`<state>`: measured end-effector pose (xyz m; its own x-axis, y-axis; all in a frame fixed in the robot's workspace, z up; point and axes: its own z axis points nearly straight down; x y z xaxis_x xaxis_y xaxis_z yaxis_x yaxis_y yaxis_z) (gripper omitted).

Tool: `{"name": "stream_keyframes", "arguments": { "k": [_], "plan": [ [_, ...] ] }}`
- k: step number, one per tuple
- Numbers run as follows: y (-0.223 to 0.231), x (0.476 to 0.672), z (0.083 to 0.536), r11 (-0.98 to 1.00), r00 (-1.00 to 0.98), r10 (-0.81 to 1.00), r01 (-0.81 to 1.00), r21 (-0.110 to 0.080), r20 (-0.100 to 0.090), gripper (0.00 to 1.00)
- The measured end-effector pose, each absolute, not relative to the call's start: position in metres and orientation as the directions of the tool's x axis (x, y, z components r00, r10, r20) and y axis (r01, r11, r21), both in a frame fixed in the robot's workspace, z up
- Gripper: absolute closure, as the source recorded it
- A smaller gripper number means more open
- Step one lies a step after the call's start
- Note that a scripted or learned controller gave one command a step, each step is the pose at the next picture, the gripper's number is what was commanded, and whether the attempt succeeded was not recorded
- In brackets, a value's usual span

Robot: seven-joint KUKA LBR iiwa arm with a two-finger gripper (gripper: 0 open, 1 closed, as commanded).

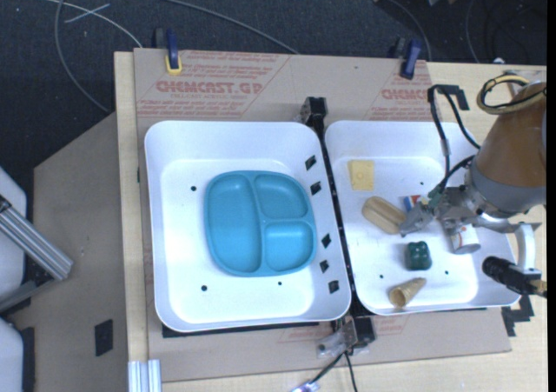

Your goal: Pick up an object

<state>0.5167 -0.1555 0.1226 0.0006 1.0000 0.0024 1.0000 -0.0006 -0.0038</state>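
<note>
My gripper point(427, 213) hangs low over the middle of the right bin point(373, 142), on the arm point(512, 156) that comes in from the right. Just left of it lies a tan roll-shaped object point(380, 213), with a small red and blue piece point(410, 202) at the gripper's tip. A dark green object point(418, 255) sits just below the gripper. A yellow square piece point(361, 175) lies further back, and a tan cone-shaped object point(407, 292) rests near the bin's front wall. Nothing is visibly lifted.
The left bin point(165, 208) holds a blue divided plate point(260, 222). A black divider with clips point(323, 208) runs between the bins. Black cables point(443, 134) loop beside the arm. Blue clamps point(173, 51) pin the board at the back.
</note>
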Motion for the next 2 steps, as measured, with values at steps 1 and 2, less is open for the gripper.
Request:
{"name": "stream_keyframes", "arguments": {
  "k": [1,2],
  "plan": [
    [-0.156,0.518,0.135,-0.001,0.001,1.000,1.000,0.000,0.002,1.00],
    [-0.164,0.516,0.192,0.000,0.000,1.000,1.000,0.002,-0.001,1.00]
  ]
}}
